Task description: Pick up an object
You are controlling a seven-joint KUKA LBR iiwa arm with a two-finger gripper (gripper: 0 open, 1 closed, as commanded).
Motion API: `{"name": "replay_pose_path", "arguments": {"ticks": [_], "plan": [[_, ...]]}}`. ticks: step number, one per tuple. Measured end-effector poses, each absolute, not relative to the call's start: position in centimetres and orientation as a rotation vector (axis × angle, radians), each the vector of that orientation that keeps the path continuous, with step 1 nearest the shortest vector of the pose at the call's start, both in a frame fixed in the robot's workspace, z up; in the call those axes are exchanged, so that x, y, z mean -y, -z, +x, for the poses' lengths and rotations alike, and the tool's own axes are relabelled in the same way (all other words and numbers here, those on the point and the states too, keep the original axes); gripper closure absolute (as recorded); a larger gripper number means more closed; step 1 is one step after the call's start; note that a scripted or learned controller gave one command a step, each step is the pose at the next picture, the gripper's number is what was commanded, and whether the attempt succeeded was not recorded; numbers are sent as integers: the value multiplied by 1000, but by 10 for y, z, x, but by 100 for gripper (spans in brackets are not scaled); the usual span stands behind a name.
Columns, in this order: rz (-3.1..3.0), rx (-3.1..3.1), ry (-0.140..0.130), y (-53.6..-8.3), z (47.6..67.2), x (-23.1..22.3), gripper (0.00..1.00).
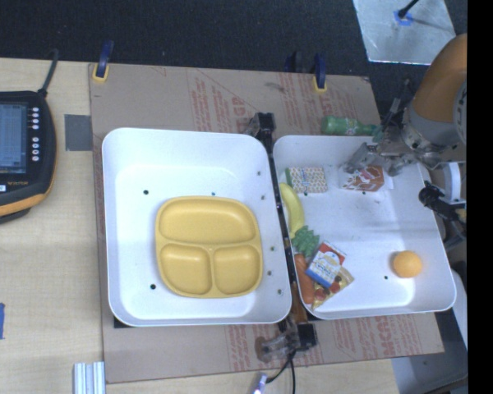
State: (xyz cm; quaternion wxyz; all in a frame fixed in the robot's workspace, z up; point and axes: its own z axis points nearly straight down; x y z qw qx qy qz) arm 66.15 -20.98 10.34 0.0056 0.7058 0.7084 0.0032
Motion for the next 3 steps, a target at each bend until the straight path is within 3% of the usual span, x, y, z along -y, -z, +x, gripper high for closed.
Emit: {"name": "replay_pose_path", "arguments": {"ticks": [1, 2, 3], "plan": [[2215, -2225, -3, -116, 658, 172, 0], [2219, -2224, 1, -144, 657, 212, 0], [2211, -2219, -4, -109, 659, 192, 0]]}}
